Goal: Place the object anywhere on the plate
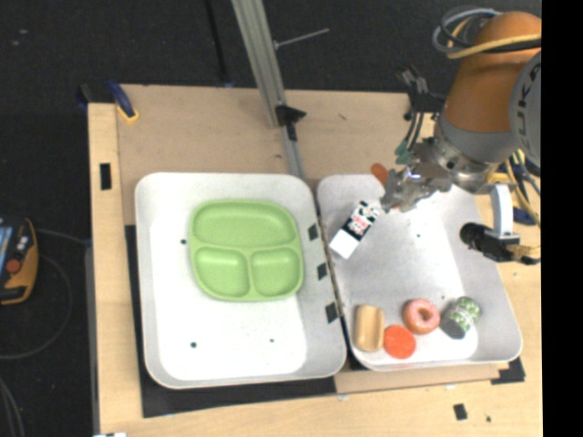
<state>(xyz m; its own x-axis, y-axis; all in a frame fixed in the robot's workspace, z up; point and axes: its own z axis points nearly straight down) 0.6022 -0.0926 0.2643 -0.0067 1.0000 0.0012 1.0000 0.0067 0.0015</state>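
Note:
A green plate [244,209] with three compartments lies in the left white bin [164,335]. A small white box [354,229] with black and red markings lies tilted in the right bin [428,253], near that bin's left wall. My gripper [399,194] hangs over the back of the right bin, just right of and behind the box, and the view shows nothing held in it.
Along the right bin's front edge sit a tan roll [367,327], an orange-red round piece [398,341], a pink donut [421,315] and a green-grey item [461,317]. A small orange item [378,169] lies by the gripper. A metal post [264,62] rises behind the bins.

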